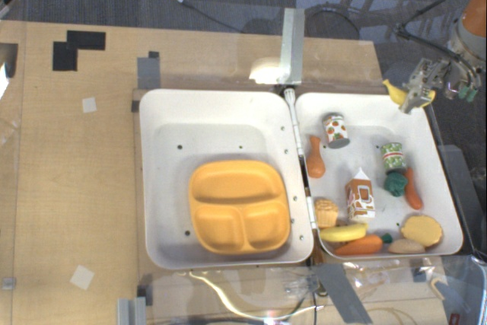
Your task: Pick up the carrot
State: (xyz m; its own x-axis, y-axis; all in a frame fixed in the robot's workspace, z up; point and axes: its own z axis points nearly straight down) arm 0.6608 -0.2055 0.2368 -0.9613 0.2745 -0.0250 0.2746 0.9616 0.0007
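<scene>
Pale wood-grain tabletop [68, 186] carries two shallow white bins side by side, with dark carpet beyond its far edge. The left bin [163, 125] holds one yellow-orange compartment tray [240, 205], moulded plastic with rounded corners, lying flat toward the bin's near edge.

The right bin [365, 106] serves as the pick source and holds loose toy food. The carrot [359, 245] lies flat along the near wall, orange, smooth and tapered, with a small green top at its right end. A yellow banana [344, 233] lies touching it on the far side. A small printed carton [361, 196] stands just behind the banana. A pale potato-shaped piece [422, 228] rests in the near right corner. A second slim orange-red piece [413, 192] with a green leafy head [395, 183] lies near the right wall; it may be another carrot. Two printed cans [335, 130] [391, 156] sit farther back.

The claw [421, 91] hangs over the far right corner of the right bin, well apart from the carrot. A yellow item [395, 91] sits beside it; contact cannot be confirmed. Whether the claw is apart or together cannot be told.

Assessment: the approach is not yet made. The banana's contact leaves little clearance on the carrot's far side.
</scene>
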